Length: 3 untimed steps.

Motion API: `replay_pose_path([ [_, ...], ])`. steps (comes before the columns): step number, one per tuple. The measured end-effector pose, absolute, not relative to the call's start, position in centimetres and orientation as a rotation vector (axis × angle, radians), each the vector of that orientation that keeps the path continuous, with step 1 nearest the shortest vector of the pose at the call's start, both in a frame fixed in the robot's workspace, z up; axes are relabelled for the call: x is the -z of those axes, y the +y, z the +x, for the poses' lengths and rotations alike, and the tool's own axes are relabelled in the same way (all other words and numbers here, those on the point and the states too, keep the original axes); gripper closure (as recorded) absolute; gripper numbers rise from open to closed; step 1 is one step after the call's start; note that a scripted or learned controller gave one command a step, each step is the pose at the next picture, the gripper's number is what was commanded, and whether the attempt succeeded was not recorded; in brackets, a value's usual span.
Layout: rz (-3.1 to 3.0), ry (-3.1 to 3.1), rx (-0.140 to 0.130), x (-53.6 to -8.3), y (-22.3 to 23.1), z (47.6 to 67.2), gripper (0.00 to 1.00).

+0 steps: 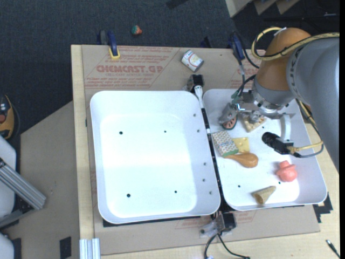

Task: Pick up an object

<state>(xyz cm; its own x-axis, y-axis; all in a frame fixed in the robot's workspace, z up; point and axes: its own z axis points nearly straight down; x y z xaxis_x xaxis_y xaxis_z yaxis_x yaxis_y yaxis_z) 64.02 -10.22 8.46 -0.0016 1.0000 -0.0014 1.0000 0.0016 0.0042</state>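
Over the far left corner of the right-hand bin, my gripper hangs low, and from this slant I cannot tell whether it is open or closed. Just under it lies a small reddish piece, touching or nearly touching the tool; nothing shows it lifted or held. Just beside that sits a pale crumbly bit. Nearer the camera are a speckled packet, a yellow scrap and a brown drumstick, close together. Farther out lie a pink lump and a tan wedge, well apart from me. The left bin is beside this one, and a small box rests on the bench beyond. I judge the pick as reached but not made: gripping and lifting are left.
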Motion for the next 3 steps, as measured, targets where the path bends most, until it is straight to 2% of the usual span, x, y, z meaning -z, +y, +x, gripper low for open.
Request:
replay_pose_path([
  [1,2.211,2.213,-0.012,-10.1,-10.3,64.4,1.0],
  [2,2.208,2.224,-0.013,-19.2,-3.9,67.0,1.0],
  [3,2.212,2.227,-0.01,-22.5,1.6,66.8,1.0],
])
